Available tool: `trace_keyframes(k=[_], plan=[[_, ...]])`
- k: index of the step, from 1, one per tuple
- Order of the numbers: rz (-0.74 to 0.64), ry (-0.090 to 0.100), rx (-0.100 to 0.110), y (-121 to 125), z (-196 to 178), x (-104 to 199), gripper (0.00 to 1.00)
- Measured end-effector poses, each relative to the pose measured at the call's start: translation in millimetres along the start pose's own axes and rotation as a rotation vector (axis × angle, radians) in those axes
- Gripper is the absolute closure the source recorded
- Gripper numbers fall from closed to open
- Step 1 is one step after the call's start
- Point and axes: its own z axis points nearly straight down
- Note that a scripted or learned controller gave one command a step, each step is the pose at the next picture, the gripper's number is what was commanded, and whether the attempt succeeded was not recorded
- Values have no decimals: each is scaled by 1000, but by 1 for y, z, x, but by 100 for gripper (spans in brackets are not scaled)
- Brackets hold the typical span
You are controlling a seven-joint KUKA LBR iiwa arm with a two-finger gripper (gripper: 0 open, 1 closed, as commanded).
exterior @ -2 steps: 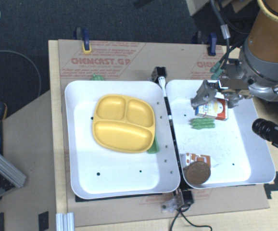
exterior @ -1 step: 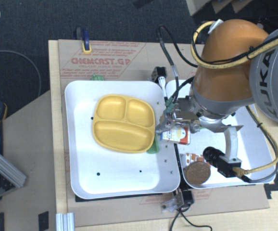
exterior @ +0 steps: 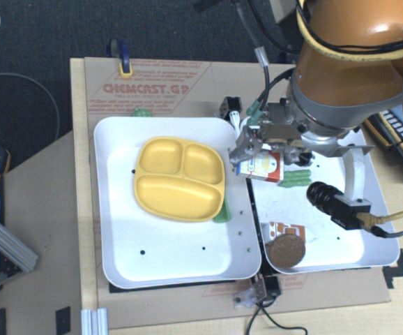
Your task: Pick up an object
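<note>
The arm (exterior: 355, 47) reaches in from the right and its gripper (exterior: 249, 147) hangs low over the inner edge of the right bin (exterior: 330, 232), close to the wall that it shares with the left bin (exterior: 118, 208); a small carton (exterior: 265, 167), white with red and blue print, lies in the right bin directly under and beside the gripper, and it looks like the object chosen for the pick; whether the gripper is apart, together or clamped on the carton cannot be told, because the wrist covers that part; the carton seems to rest on the bin floor, so the lift is judged as not yet done; a green piece (exterior: 296, 179) lies just beside the carton on its right, and a brown round object (exterior: 286, 251) sits near the front edge of the same bin, well apart from the gripper; in the left bin a yellow divided plate (exterior: 179, 179) lies untouched, with a small green thing (exterior: 222, 212) at its right edge; the approach therefore appears finished or nearly so; what is left is a firm grasp and the raising of the carton clear of the bin.
</note>
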Motion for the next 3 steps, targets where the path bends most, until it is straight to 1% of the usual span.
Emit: trace_keyframes(k=[1,2,3], plan=[[6,-4,20,-3,74,-6,100],[5,-3,10,-1,60,-6,100],[4,-3,9,-1,50,-5,100]])
